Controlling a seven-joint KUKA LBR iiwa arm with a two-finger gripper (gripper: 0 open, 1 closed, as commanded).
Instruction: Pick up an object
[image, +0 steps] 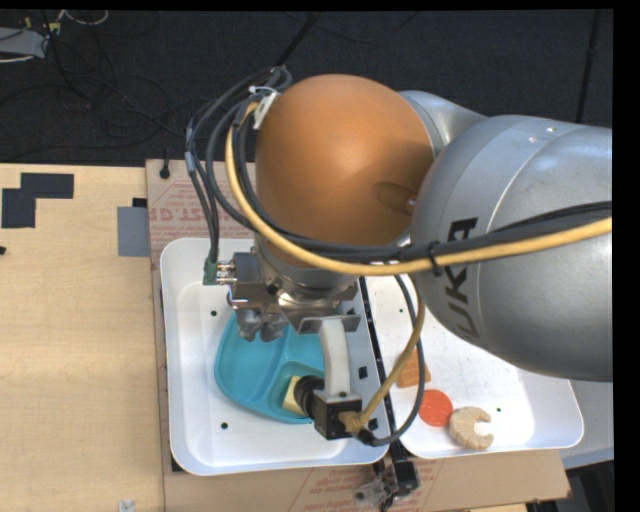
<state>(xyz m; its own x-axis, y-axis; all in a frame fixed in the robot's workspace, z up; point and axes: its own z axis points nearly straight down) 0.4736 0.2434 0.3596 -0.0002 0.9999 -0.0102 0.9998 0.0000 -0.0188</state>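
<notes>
Camera view, and the gripper (268, 328) sits low over the far end of the teal dish (252, 378) in the left bin (185, 400), likely lining up a grasp, pincer state impossible to tell, the dish's long axis running far-to-near, broad end toward the near rim.

A dish (250, 378) lies in the left bin (186, 400), under the arm (520, 230). In the right bin (545, 415), a disc (435, 408) lies just left of a curved piece (470, 427), near the front edge.
</notes>
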